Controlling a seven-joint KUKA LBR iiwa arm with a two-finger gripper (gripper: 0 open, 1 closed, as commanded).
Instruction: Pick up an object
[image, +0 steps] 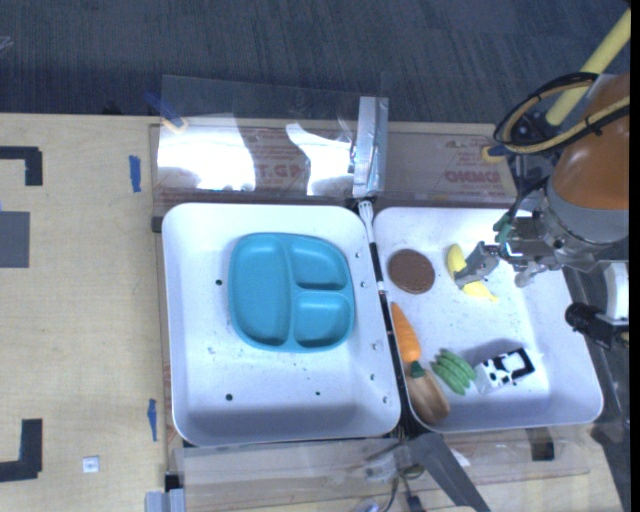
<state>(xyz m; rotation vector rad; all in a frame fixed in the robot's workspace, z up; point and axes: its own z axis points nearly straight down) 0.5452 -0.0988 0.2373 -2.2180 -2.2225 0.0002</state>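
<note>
The yellow toy (459, 262) is seen right beside the gripper (484, 262); its grip cannot be told.

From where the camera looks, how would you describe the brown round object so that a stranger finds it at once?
Look in the right white bin, at its upper left part near the divider. The brown disc lies flat there, above the carrot and left of the yellow piece. It is the only round, flat, brown item.
</note>
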